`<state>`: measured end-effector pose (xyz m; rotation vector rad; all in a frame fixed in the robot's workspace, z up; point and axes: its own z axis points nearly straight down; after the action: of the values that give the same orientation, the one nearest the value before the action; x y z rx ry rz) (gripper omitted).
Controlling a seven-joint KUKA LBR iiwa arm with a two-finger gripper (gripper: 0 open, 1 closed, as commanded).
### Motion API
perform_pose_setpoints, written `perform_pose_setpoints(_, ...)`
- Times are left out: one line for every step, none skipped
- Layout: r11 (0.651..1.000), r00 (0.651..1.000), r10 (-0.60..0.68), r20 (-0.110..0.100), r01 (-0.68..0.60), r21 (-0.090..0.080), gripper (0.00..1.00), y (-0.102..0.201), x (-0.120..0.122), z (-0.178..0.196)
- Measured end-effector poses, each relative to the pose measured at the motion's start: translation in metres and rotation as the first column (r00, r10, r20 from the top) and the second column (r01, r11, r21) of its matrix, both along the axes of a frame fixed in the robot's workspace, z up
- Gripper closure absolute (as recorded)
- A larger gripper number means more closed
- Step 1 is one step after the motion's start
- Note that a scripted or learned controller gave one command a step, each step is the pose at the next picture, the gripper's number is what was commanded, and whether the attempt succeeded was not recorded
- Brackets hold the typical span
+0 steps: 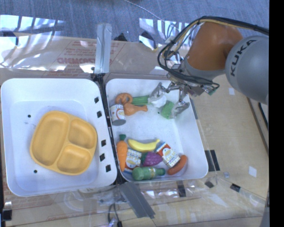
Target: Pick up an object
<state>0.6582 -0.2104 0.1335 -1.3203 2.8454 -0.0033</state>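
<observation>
My gripper [169,101] hangs over the back of the right bin [195,141], its two fingers [181,106] spread apart. A small green toy piece [167,110] with a white bit beside it lies on the bin floor right at the fingertips, between them. The fingers are not closed on it. To its left lie an orange pretzel-like toy [124,98], a tan drumstick [135,109], a green vegetable [141,99] and a small can [117,114]. The grey arm with its orange band [213,46] comes in from the upper right.
A cluster fills the right bin's front: carrot [122,152], banana [143,144], purple grapes [153,159], two small cartons [168,155], green bottle [147,173], red sausage [178,164]. The left bin [14,103] holds a yellow divided tray [62,142].
</observation>
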Motion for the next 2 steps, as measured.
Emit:
perform_pose_setpoints(0.942,0.942,0.336,0.002,-0.336,-0.003,0.00,0.037,-0.035,-0.038)
perform_pose_setpoints(0.917,0.917,0.398,-0.005,-0.398,0.001,0.00,0.047,-0.126,-0.041)
